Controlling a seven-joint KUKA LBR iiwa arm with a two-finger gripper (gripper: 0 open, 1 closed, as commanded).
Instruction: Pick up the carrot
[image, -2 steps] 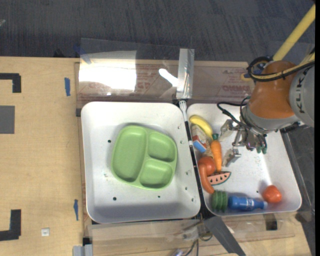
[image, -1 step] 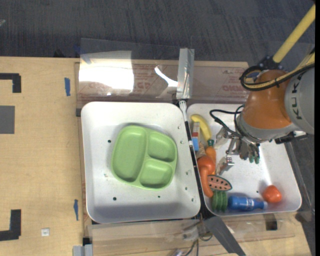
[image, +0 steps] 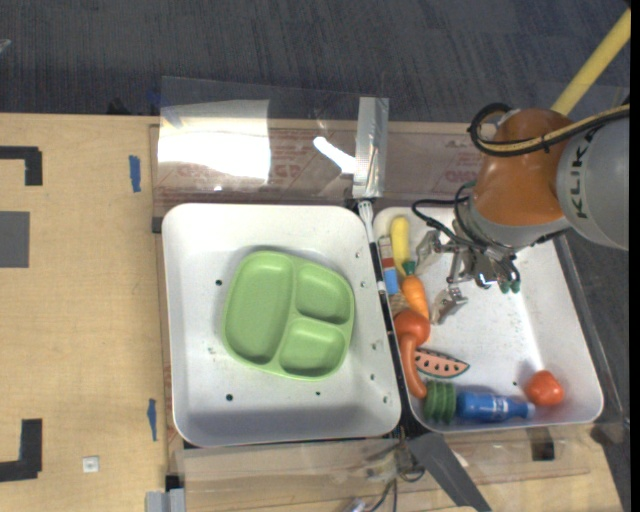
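The carrot (image: 414, 296) is a small orange piece lying along the left wall of the right bin (image: 560, 330), between a yellow piece (image: 400, 240) above it and an orange-red piece (image: 410, 328) below it. My gripper (image: 456, 284) hangs under the orange wrist band, just right of the carrot and apart from it. Its metal fingers (image: 447, 300) look spread, with only white bin floor between them.
The right bin also holds a watermelon slice (image: 440, 365), a green piece (image: 438, 400), a blue bottle (image: 492, 406) and an orange ball (image: 545, 387) along its front. A green divided plate (image: 290, 313) lies in the left bin (image: 190, 300).
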